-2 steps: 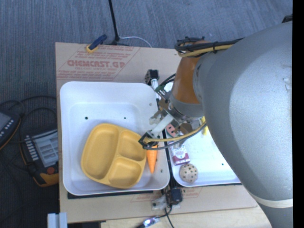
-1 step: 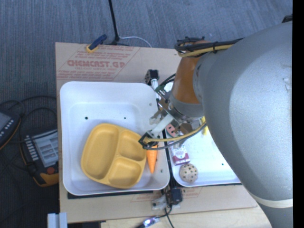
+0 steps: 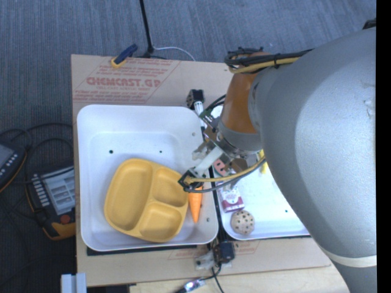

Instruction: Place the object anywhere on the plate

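My gripper (image 3: 190,182) pinches the top of the carrot (image 3: 195,205), which hangs tip-down w/ its long axis vertical just right of the yellow 3-compartment plate (image 3: 145,199) in the left bin (image 3: 98,127), so plate's to the left.

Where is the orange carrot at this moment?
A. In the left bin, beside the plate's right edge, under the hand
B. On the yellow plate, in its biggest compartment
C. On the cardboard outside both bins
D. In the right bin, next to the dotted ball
A. The carrot lies on the left bin's white floor, just right of the yellow plate, below the hand.
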Controlling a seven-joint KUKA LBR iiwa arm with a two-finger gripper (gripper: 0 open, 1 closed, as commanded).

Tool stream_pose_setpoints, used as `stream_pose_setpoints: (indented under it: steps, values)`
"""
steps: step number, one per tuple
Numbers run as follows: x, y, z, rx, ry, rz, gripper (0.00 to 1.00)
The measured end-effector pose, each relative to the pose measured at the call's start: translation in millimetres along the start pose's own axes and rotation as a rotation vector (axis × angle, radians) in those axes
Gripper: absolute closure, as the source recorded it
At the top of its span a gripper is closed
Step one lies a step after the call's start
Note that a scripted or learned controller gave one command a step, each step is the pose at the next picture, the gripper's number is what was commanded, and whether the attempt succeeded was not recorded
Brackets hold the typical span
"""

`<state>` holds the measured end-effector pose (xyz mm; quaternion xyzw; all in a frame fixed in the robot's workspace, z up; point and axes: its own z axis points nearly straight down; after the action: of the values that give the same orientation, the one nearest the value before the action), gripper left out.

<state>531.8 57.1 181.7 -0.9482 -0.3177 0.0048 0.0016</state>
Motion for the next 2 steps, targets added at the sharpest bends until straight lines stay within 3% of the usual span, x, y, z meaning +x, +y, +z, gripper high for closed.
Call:
stream_pose_setpoints:
  steps: [2]
  values:
    - [0.0, 0.0, 0.0, 0.0, 0.0, 0.0, 0.0]
